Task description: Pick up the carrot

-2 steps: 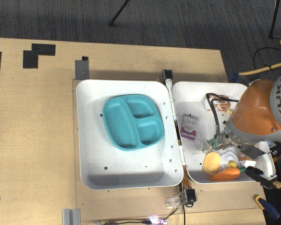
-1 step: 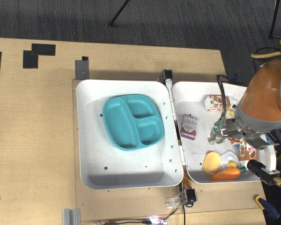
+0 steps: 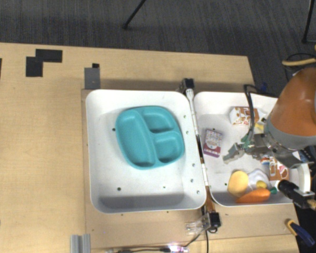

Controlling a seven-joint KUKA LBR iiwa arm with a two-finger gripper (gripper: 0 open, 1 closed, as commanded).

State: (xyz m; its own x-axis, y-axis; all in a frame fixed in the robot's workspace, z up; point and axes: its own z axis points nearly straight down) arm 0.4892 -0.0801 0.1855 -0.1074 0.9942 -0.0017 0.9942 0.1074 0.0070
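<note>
The orange carrot (image 3: 254, 195) lies against the front wall of the right bin (image 3: 221, 107), just right of a yellow lemon-like fruit (image 3: 238, 182). My gripper (image 3: 235, 153) hangs over the middle of the right bin, up and to the left of the carrot and apart from it. It points left, toward a purple packet (image 3: 213, 143). The grey arm with its orange band (image 3: 300, 107) covers the bin's right side and whatever lies under it.
A teal divided plate (image 3: 149, 136) sits in the left bin (image 3: 102, 157). In the right bin there are also a white and red packet (image 3: 240, 115), a small yellow item (image 3: 261, 184) and a printed wrapper (image 3: 276, 168). A metal rail (image 3: 196, 136) divides the bins.
</note>
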